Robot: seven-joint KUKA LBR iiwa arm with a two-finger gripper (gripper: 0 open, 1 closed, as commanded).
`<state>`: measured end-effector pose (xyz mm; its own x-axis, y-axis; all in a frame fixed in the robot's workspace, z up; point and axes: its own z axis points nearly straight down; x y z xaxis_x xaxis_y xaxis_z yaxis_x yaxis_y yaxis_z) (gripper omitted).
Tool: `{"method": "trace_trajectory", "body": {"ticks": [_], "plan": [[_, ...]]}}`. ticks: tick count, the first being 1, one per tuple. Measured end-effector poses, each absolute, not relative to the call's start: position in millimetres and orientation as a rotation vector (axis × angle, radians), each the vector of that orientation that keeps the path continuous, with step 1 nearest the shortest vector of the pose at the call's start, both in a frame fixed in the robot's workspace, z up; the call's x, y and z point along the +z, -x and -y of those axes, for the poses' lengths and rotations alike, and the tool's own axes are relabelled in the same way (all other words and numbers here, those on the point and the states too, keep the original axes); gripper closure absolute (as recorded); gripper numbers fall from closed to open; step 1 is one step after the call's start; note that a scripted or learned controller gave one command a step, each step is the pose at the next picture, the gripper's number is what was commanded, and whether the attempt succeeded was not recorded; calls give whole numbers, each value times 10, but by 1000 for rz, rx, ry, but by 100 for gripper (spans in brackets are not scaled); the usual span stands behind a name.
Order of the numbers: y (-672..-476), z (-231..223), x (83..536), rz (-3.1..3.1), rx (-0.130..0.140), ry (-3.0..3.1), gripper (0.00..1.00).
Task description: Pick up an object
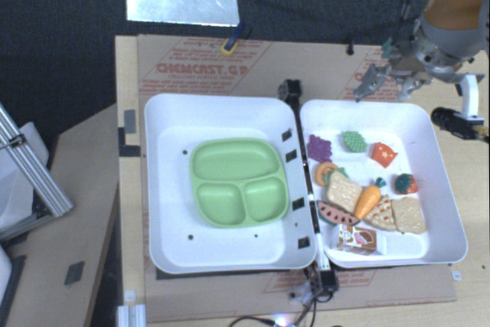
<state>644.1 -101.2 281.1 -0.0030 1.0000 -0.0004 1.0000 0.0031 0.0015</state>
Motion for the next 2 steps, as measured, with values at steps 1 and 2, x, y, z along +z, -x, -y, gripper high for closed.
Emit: {"method": "trace_trajectory", "body": {"ticks": [1,2], "plan": [[-6488,917,2297,-2228,0,-2215,0],[-6472,901,1680,-2224,-1,-2219,0]]}}
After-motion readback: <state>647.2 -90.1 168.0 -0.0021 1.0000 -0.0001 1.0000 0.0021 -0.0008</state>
